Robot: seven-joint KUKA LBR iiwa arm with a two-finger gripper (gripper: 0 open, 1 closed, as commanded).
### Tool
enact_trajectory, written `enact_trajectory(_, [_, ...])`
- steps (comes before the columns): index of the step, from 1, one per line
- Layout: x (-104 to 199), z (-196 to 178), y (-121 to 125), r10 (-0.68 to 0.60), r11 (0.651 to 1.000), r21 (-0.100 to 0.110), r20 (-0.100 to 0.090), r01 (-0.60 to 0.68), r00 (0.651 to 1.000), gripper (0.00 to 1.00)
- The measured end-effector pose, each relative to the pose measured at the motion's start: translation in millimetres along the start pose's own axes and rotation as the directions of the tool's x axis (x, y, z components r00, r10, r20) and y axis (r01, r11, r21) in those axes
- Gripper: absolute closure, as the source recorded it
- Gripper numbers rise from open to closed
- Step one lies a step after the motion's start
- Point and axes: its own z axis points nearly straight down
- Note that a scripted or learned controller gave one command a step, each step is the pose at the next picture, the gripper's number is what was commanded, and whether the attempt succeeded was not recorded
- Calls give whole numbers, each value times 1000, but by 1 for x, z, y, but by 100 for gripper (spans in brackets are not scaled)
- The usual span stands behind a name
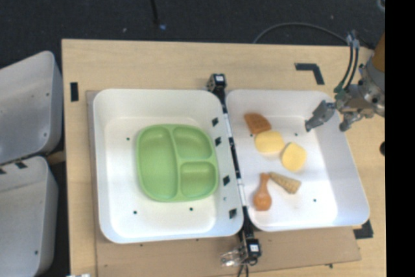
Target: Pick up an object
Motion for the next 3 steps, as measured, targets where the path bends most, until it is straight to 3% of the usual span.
enact_trajectory(1, [0, -7, 2, -3, 1000, -12, 3, 3, 1000, 0])
enact_trajectory(3, [-1, 104, -8, -1, 1000, -7, 2, 1, 1000, 0])
